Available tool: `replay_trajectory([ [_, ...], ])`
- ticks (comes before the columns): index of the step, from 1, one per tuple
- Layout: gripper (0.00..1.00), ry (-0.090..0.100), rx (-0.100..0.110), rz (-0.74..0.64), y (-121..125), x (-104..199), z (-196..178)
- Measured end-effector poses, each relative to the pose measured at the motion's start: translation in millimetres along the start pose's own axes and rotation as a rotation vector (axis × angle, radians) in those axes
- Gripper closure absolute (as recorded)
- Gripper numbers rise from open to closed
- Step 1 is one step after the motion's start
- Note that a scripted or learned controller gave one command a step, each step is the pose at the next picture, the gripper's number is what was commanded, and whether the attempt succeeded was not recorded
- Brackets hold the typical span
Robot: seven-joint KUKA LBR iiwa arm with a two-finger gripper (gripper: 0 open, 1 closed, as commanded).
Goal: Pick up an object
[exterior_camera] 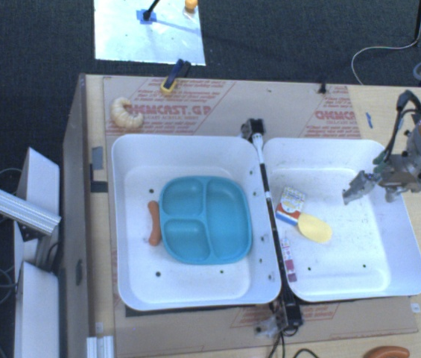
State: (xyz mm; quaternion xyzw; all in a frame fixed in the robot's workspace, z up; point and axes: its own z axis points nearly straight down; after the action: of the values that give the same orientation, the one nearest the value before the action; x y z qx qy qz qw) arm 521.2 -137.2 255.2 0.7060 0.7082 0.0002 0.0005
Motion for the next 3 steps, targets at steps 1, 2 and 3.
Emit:
replay_trajectory([
  [1, 0.00, 0.001, 0.004, 0.000, 12.9, 40.7, 133.6],
  [2, 0.00, 0.000, -0.001, 0.002, 12.5, 42.4, 170.8],
  [3, 0.00, -0.001, -0.002, 0.000, 83.1, -2.2, 170.3],
])
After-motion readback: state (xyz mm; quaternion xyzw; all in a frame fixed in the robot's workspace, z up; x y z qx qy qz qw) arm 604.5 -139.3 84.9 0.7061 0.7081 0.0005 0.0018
